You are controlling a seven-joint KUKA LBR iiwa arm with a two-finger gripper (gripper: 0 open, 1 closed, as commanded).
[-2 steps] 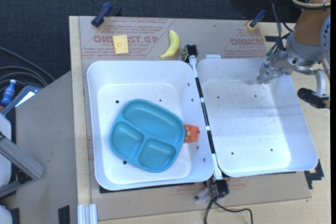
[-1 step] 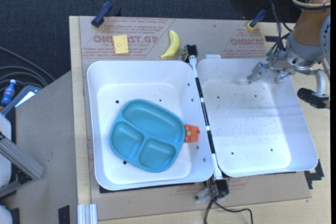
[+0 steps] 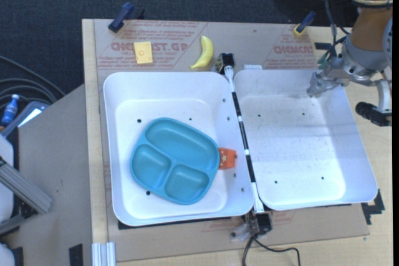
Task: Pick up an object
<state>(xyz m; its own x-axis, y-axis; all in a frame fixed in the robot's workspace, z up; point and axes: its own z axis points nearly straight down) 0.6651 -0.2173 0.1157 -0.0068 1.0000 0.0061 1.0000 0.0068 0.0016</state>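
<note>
Bench w/ two bins (image 3: 124, 96); gripper (image 3: 317, 87) over right bin, open/closed unclear.

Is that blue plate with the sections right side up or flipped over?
Right side up. The blue plate lies flat in the left bin, its three hollow compartments facing upward.

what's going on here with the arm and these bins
A grey robot arm reaches in from the right, its gripper low over the far edge of the right bin, with nothing seen in its grasp. The things to pick up lie in the left bin: a blue divided plate and a small orange object at its right edge. A banana sits on the board behind the bins.
</note>
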